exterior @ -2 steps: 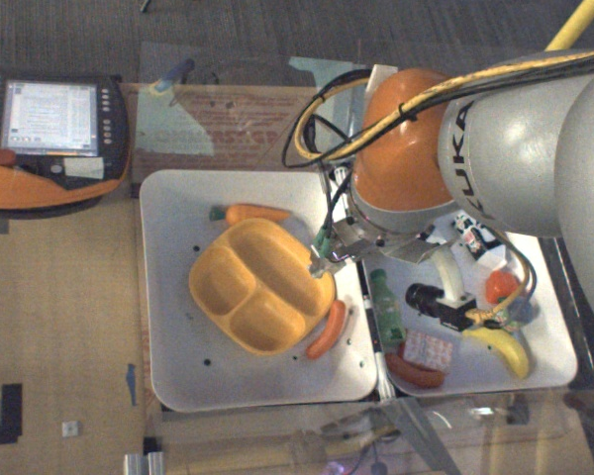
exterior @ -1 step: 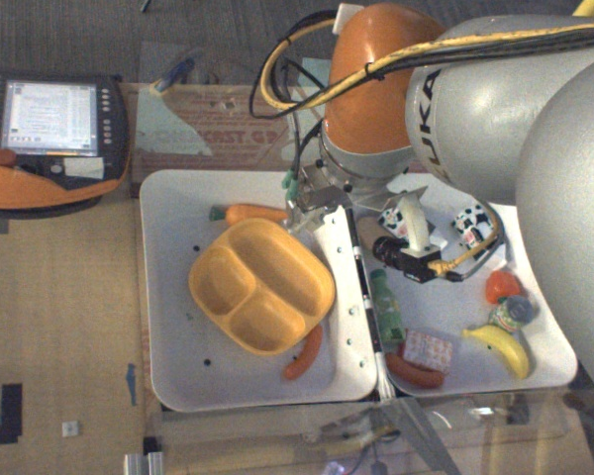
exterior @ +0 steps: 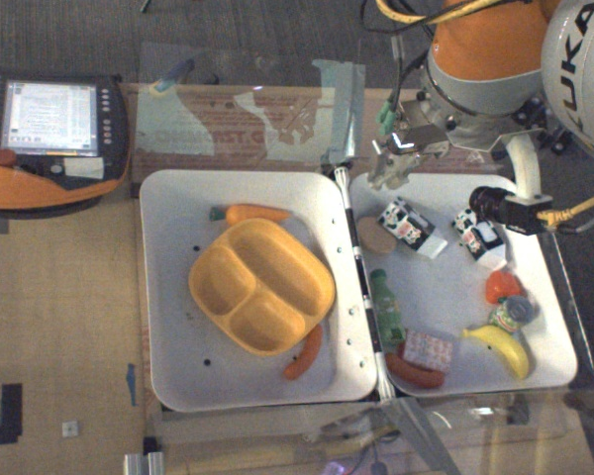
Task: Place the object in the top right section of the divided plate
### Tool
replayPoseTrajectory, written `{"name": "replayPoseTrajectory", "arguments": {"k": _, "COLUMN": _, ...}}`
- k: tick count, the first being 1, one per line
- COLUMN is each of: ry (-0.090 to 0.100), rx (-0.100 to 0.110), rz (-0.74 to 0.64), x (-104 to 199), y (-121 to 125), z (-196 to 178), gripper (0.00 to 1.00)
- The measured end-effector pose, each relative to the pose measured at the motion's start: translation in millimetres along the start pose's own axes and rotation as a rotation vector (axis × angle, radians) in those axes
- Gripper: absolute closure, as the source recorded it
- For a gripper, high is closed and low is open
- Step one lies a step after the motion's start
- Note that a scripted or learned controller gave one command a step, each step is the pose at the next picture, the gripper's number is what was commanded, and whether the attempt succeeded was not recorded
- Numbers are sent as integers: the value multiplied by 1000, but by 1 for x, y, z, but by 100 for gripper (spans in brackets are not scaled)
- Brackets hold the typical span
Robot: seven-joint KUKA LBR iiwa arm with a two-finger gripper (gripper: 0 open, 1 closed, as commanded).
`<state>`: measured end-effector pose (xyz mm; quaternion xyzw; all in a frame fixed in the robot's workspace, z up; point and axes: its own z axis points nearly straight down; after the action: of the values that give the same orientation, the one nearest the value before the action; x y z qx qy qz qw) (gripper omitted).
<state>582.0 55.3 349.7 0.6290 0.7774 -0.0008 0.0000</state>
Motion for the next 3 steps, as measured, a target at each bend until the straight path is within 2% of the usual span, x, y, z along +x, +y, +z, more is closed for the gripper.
{"name": "replayPoseTrajectory", "arguments": {"k": 1, "ry": 1, "rx": 3, "rz": -64, "x": 67, "y": -16, "z": 77, "gripper": 100}}
{"name": "replayPoseTrajectory", "arguments": {"k": 2, "ry": 2, "rx": 3, "rz": -336, "x": 123, "y": -34, "z": 105, "gripper": 100}}
{"name": "replayPoseTrajectory", "arguments": {"k": 3, "ry": 0, "rx": -1, "rz": -195, "x": 87, "y": 26, "z": 8, "gripper": 100}}
